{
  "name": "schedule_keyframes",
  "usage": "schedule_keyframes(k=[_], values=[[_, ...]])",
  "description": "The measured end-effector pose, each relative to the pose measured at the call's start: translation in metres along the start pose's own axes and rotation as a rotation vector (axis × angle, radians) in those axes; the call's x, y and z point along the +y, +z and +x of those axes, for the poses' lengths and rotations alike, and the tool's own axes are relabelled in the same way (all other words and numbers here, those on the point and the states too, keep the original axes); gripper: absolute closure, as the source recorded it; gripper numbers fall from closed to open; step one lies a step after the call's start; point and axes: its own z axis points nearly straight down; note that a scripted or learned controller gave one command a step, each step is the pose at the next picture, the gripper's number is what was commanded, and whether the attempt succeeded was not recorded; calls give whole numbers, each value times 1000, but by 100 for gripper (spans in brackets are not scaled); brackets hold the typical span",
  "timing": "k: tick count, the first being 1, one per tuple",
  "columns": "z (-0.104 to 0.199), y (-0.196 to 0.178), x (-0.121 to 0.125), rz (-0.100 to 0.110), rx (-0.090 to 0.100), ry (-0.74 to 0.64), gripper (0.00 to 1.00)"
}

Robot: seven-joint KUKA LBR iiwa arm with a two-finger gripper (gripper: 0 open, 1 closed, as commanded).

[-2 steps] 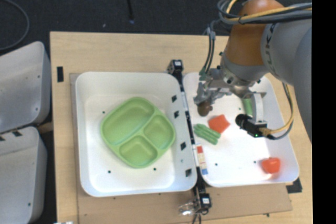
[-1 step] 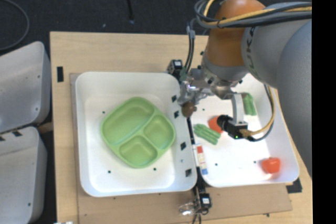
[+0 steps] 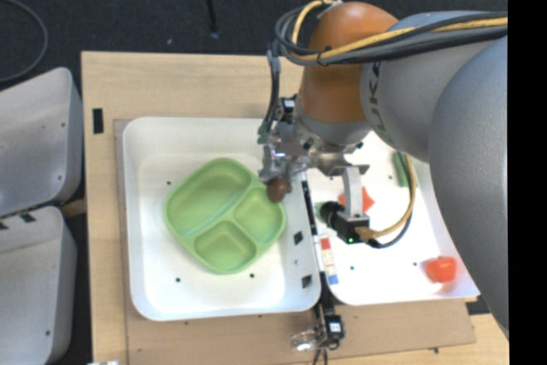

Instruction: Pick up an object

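While the hand point(image 3: 278, 184) hovers at the green plate's point(image 3: 224, 215) right rim, its grip state unreadable, the reach seems underway; next comes descending and closing.

The gripper point(image 3: 278, 175) hangs over the right edge of the left bin point(image 3: 141, 269), close to the wall that divides it from the right bin point(image 3: 402, 291). Directly to its left lies a green divided plate point(image 3: 224, 215), and a small brown object point(image 3: 277, 190) sits just under the gripper at the plate's edge, so there is little room on that side. Farther left, past the plate, the white floor is open. To the right, the arm point(image 3: 427, 90) and its cables point(image 3: 389, 226) cover much of the right bin. An orange object point(image 3: 441, 269) lies well apart, to the lower right, with open floor around it.
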Motion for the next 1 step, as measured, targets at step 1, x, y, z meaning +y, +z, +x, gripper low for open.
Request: schedule_keyframes(k=[1], values=[[-4,1,1,0,-2,6,0]])
